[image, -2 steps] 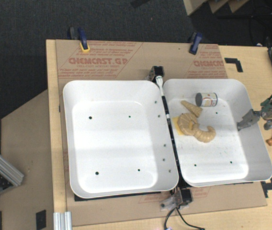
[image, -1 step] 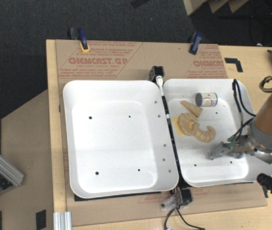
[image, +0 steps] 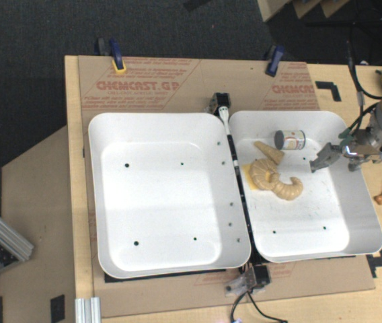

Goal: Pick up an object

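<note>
The right bin (image: 352,214) holds a small white jar with a grey cap (image: 290,140), lying on its side near the back. In front of it lie a tan cone-shaped piece (image: 270,151) and a tan curled, croissant-like piece (image: 278,182). My gripper (image: 333,165) hovers over the right part of this bin, to the right of the jar and the tan pieces. It is open and nothing sits between its dark fingers (image: 321,159).
The left bin (image: 110,180) sits beside the right one on a cardboard sheet (image: 177,79) held by blue clamps (image: 117,54). A black bracket (image: 219,103) stands at the back between the bins. Cables run along the bench's right side.
</note>
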`<state>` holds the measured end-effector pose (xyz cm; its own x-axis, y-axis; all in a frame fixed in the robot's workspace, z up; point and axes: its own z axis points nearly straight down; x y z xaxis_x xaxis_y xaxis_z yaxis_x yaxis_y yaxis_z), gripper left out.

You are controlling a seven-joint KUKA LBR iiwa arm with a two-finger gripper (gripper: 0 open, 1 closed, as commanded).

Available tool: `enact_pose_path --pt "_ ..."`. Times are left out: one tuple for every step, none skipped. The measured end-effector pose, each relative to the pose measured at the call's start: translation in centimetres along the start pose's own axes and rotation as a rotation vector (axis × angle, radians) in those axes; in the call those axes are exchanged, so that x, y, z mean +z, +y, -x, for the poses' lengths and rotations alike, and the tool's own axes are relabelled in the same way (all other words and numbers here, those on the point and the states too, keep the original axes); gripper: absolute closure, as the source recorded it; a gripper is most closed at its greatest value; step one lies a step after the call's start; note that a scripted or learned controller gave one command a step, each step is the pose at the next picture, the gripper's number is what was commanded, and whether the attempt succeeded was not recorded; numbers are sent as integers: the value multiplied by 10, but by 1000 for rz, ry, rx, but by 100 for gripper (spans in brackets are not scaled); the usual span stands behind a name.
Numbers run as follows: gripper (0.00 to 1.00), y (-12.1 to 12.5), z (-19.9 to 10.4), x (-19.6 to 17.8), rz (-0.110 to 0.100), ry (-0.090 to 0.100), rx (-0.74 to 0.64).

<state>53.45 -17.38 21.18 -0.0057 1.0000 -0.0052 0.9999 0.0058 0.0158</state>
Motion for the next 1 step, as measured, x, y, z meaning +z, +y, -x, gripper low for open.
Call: enact_pose_path --pt "0 -31 -53 117 -28 11 2"
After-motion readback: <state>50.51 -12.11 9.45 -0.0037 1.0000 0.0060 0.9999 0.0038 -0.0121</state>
